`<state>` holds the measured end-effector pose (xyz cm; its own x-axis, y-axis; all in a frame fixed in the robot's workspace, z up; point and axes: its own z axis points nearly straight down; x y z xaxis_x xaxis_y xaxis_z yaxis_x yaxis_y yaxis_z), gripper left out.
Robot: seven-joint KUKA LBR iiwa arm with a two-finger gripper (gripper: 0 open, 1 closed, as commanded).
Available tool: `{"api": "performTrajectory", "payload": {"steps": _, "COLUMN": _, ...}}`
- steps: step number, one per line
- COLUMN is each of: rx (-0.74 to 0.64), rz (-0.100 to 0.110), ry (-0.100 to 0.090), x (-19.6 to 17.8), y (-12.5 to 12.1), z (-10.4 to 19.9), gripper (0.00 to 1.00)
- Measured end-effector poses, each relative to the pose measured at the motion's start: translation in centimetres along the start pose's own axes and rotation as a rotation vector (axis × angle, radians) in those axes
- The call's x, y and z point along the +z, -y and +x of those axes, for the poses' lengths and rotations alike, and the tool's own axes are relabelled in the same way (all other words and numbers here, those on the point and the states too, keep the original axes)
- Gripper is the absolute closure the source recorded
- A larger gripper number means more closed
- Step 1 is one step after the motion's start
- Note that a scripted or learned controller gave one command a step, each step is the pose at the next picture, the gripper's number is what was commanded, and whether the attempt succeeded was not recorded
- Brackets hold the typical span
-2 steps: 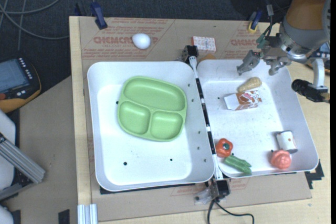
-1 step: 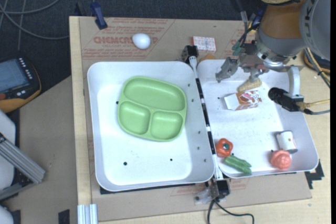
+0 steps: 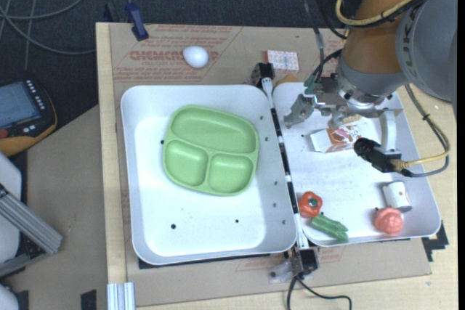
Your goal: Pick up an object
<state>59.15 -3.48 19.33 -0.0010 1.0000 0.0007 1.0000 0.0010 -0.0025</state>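
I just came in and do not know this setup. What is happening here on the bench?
A grey robot arm reaches in from the right, and its end effector hangs over the right bin, close above a small packet. Lower in that bin lie a green pepper, an orange piece and a pink toy. The left bin holds a green divided plate. Nothing looks lifted yet.

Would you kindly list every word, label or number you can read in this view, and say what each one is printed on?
Red print on the cardboard sheet behind the bins: large letters, too blurred to read with confidence.
Packet in the right bin, below the gripper: red and white markings, too small to read.
Screen of the handheld device at the left edge: nothing legible.
Small patterned card on the cardboard: no readable text.
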Motion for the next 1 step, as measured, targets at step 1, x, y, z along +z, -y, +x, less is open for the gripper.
{"api": "performTrajectory", "payload": {"steps": 1, "rx": 0.000, "rz": -0.003, "ry": 0.001, "x": -3.05, "y": 1.66, "z": 0.36, "gripper": 1.00}}
